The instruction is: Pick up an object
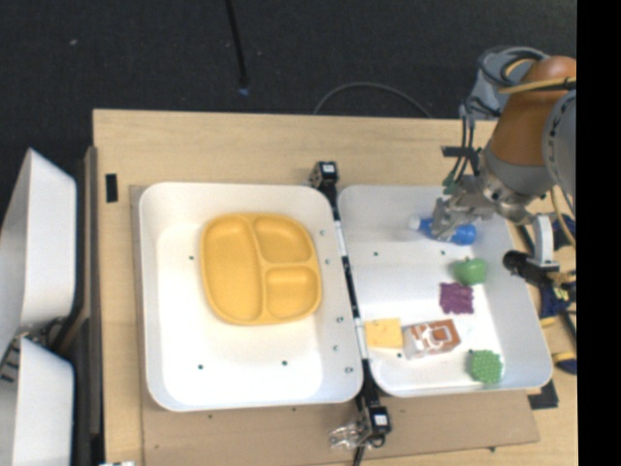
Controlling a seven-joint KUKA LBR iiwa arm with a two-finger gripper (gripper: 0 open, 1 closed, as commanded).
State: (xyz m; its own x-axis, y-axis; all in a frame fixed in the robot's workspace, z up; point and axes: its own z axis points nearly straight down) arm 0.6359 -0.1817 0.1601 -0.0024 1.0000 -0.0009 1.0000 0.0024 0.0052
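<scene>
From above, the arm (524, 129) enters at the right and is cut off by the frame edge, so only its orange band and grey wrist show. The gripper (448, 223) hangs over the far part of the right bin (388, 260), low over a blue object (456, 231). The gripper's body covers much of that object; only a blue lump to the right and a small blue tip to the left peek out beneath it. The fingers are too small and blurred to separate, so I cannot tell whether they are spread or closed, nor whether they touch the blue object or merely hover over it.

What shows of the blue object suggests its long axis runs roughly left to right across the bin, though its true shape is hidden.

Nearer in the same bin lie a green piece (472, 270), just beside it a purple piece (456, 297), then a yellow block (383, 334) touching the bin's left wall, an orange-and-white packet (432, 338) just right of the block, and a green knobbly ball (484, 365) at the near right corner.

The left bin (175, 357) holds a yellow divided plate (260, 266), three compartments, lying flat near its middle.
</scene>
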